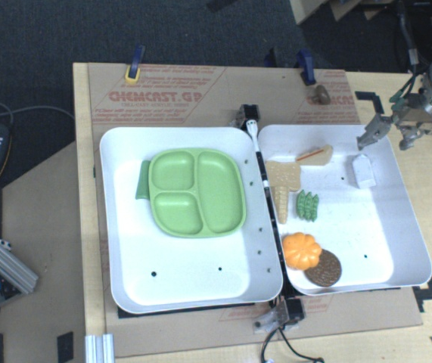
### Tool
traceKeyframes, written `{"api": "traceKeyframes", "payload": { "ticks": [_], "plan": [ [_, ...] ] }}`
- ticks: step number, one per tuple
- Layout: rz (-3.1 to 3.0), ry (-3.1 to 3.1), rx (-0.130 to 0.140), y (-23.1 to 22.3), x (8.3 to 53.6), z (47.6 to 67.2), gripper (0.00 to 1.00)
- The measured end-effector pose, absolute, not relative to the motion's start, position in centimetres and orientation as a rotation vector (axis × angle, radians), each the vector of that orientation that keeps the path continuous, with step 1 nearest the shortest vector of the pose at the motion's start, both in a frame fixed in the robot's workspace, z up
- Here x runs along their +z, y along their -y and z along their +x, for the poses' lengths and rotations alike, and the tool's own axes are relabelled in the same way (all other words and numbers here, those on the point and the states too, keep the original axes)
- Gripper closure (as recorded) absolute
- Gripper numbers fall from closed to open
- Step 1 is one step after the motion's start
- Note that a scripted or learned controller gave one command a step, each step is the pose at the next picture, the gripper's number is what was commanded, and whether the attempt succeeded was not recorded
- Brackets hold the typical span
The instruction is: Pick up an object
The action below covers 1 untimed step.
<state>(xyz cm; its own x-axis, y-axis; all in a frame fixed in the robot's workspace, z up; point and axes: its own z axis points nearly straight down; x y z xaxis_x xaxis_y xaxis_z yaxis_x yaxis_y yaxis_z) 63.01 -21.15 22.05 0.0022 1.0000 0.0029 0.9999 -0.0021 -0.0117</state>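
Fingers (386, 133) spread wide and holding nothing, poised over the right bin's (405, 225) far corner above a white block (364, 172); pumpkin (301, 249), brown disc (324, 268) nearer; green tray (197, 191) in left bin (125, 263).

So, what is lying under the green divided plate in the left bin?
A darker green flat piece sticks out from under the left edge of the green divided plate, resting on the left bin. How far it reaches beneath is covered by the plate.

Both bins (125, 203): smooth white plastic, slight sheen. Divided plate (198, 191): matt green plastic. Table (200, 97): brown cardboard-like sheet, printed, matt.
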Motion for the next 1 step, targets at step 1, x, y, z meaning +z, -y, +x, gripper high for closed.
{"api": "traceKeyframes", "payload": {
  "ticks": [1],
  "plan": [
    [-2.222,2.222,0.0,21.14,22.73,63.29,0.0]
  ]
}}
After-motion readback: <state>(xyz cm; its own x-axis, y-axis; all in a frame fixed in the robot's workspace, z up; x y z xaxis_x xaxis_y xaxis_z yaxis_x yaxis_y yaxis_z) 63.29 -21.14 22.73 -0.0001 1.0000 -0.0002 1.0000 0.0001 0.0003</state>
